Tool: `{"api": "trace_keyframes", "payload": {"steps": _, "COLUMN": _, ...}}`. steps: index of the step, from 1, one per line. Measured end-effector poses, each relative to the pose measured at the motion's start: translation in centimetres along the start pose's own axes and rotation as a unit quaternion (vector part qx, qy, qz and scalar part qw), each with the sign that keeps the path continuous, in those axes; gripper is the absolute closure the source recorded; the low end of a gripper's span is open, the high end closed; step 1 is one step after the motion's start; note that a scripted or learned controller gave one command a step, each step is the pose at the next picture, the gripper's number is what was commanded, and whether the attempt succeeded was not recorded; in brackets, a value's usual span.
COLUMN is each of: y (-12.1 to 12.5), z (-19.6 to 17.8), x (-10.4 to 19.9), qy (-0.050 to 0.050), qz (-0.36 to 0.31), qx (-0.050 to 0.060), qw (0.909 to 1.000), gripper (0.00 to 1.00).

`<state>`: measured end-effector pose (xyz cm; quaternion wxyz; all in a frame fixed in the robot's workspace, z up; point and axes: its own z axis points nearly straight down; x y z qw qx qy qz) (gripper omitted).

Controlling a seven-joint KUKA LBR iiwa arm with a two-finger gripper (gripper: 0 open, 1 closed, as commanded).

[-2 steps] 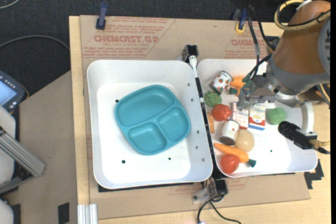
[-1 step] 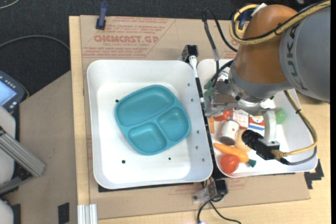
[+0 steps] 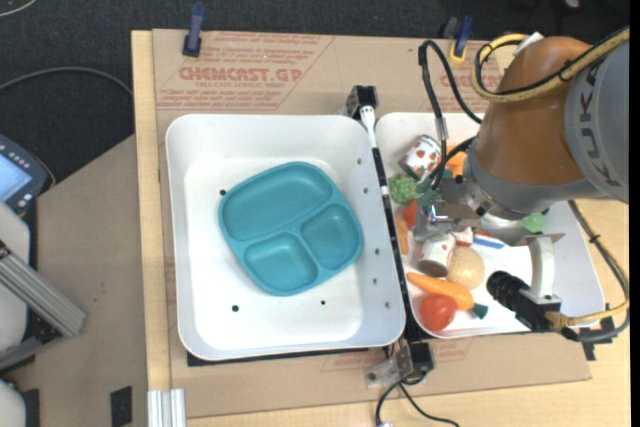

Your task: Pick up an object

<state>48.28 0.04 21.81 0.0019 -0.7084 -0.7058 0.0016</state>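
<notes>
My gripper [image 3: 437, 213] hangs low over the left part of the right bin [image 3: 590, 265], under the grey and orange wrist. Toy foods crowd around it: a green broccoli [image 3: 403, 188] just to its left, a white piece with red spots [image 3: 422, 155] behind it, a beige egg-shaped piece [image 3: 465, 265] and a small brown and white cup [image 3: 433, 261] in front of it. An orange carrot [image 3: 442, 287] and a red tomato [image 3: 436, 313] lie at the bin's front edge. Nothing can be seen held. The wrist hides the bin's middle.
The left bin [image 3: 190, 215] holds a teal divided plate [image 3: 290, 227]. A black rail [image 3: 378, 177] runs between the two bins. Cables loop over the back of the right bin. Brown cardboard [image 3: 250, 65] lies under both bins.
</notes>
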Motion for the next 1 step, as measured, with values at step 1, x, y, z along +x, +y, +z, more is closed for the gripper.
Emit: {"api": "trace_keyframes", "payload": {"steps": 1, "y": 9.77, "z": 3.46, "x": -7.46, "qy": -0.003, "qz": 0.001, "qx": -0.005, "qw": 1.0000, "gripper": 1.00}}
